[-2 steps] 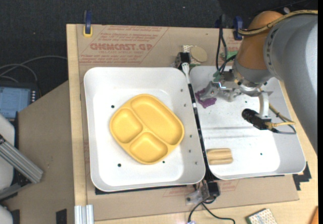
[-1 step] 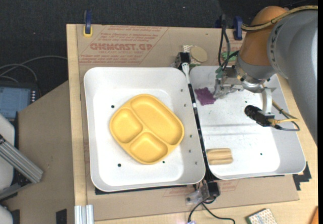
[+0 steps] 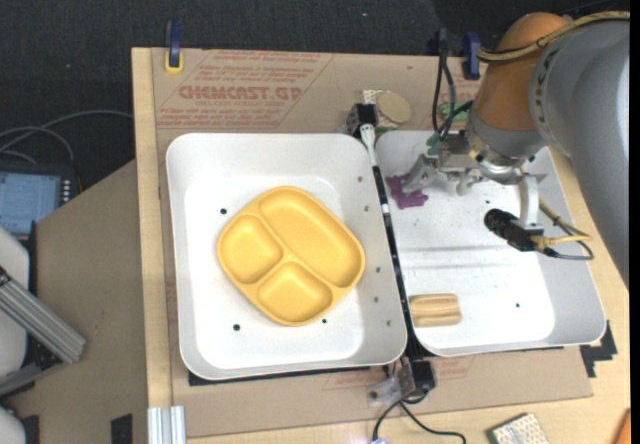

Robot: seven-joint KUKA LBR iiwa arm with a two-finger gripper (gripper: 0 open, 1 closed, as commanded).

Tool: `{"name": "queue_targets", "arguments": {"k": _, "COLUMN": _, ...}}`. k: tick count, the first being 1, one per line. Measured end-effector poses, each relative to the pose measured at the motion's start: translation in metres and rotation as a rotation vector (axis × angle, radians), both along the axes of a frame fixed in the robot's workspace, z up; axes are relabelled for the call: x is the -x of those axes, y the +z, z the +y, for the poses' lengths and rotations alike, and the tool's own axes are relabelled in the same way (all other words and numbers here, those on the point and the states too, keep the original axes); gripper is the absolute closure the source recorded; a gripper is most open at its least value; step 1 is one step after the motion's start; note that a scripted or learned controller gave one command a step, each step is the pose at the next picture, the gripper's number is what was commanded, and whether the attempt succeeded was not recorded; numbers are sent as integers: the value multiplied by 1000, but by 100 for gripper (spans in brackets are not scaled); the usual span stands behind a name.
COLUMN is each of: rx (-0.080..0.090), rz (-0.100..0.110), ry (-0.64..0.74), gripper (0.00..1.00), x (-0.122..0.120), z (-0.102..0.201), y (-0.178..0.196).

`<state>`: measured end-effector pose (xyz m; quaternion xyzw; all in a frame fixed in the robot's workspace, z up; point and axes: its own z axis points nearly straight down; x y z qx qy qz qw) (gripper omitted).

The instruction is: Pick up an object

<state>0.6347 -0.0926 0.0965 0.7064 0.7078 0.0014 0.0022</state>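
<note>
1. Purple object [image 3: 407, 190] lies in the right bin [image 3: 560, 317], at its far-left corner, just beside the divider.
2. End effector [image 3: 462, 172] hovers near the purple object, to its right; whether it is spread or pressed together cannot be told.
3. Tan block [image 3: 435, 309] lies at the right bin's near-left.
4. Yellow tray [image 3: 290, 254] sits in the left bin [image 3: 195, 167].
</note>
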Motion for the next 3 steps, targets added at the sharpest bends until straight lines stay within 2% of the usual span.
{"name": "queue_targets", "arguments": {"k": 1, "rx": 0, "rz": 1, "ry": 1, "gripper": 0, "x": -32, "z": 1, "y": -12}}
{"name": "queue_targets", "arguments": {"k": 2, "rx": 1, "rz": 1, "ry": -4, "gripper": 0, "x": -32, "z": -34, "y": -10}}
{"name": "queue_targets", "arguments": {"k": 3, "rx": -3, "rz": 8, "ry": -3, "gripper": 0, "x": 33, "z": 2, "y": -10}}
